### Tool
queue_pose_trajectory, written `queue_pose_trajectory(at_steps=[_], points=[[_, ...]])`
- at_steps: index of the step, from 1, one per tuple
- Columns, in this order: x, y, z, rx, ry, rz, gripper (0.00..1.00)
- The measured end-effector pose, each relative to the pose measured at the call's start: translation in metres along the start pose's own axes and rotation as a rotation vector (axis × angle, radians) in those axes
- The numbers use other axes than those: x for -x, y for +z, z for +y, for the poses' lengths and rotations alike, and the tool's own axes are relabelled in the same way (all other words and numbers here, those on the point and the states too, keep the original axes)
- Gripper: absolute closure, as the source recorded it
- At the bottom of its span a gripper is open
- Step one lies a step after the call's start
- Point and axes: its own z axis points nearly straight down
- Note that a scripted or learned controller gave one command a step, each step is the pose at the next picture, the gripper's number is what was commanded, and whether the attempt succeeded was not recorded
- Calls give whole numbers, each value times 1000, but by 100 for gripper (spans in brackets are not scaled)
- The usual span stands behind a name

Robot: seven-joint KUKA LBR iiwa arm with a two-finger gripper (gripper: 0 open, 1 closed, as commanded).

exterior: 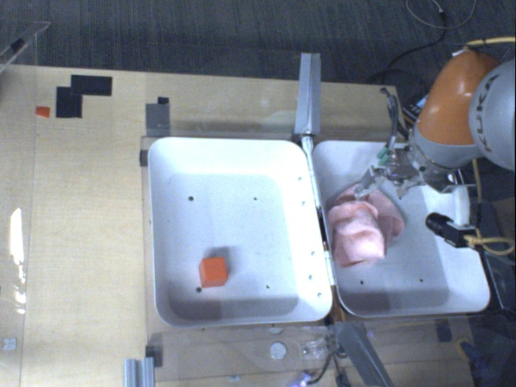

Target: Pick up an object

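A pink, soft-looking lump [360, 230] lies in the right bin [451, 289], close to its left wall. A small orange block [214, 272] rests in the left bin [242, 164], toward its lower left. My gripper [387, 177] hangs over the right bin, just above and to the right of the pink lump's upper edge. Nothing shows between its fingers. The grey arm with its orange band [451, 103] reaches in from the upper right.
A metal divider post [306, 95] stands between the bins at the back. Black cables [451, 228] and a black fitting lie over the right bin's right side. Black and orange markers [76, 95] sit on the bench at far left.
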Motion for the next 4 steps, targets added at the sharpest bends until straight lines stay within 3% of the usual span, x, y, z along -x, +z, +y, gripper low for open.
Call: queue_pose_trajectory(at_steps=[1,2,3,4], points=[[16,54,-3,17,-192,-4,0],[31,54,-11,19,-222,-3,0],[-20,54,-6,21,-290,-6,0],[-54,-42,-11,12,-275,-3,0]])
